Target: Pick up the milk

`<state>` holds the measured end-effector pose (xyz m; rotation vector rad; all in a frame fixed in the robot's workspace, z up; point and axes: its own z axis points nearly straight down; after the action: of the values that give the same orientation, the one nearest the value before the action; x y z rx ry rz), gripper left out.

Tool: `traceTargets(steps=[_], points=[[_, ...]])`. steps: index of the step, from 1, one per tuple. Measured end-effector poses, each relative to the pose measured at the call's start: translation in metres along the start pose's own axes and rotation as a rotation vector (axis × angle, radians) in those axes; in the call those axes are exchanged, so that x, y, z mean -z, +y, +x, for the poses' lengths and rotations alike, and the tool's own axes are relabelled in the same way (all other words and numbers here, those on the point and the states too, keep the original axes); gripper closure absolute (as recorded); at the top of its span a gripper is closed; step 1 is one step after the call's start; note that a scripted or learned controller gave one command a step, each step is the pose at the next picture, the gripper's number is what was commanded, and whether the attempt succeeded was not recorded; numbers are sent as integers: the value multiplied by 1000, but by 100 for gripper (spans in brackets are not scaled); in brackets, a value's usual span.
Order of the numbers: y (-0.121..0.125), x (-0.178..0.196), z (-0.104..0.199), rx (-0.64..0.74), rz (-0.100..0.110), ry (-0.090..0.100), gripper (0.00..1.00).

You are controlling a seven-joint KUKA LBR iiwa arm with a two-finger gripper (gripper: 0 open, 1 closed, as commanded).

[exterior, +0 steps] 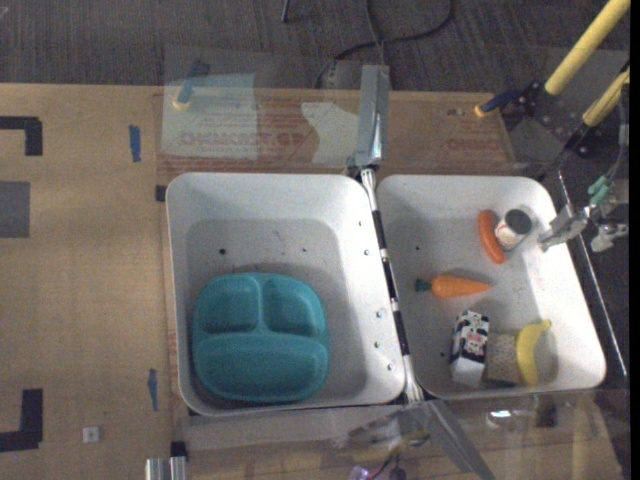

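The milk [468, 346] is a small carton with black and white cow patches. It lies near the front of the right bin [440, 203], touching a brown bread-like piece [501, 359] on its right. My gripper [578, 226] hovers at the right bin's right rim, near the back. It is well behind and to the right of the milk, with nothing seen in it. A pale part of it reaches toward a small cup [515, 225].
The right bin also holds an orange sausage [489, 236] beside the cup, a carrot [458, 287] in the middle, and a banana [533, 351] at the front right. A teal divided plate [260, 337] lies in the left bin [190, 218].
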<state>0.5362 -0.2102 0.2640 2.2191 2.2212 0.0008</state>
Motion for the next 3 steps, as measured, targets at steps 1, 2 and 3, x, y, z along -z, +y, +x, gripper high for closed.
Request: traceTargets(steps=[1,2,3], points=[[-57,-148,26,22,2,1,0],[-56,-81,81,-294,2,0,0],[-58,-140,118,-233,5,1,0]])
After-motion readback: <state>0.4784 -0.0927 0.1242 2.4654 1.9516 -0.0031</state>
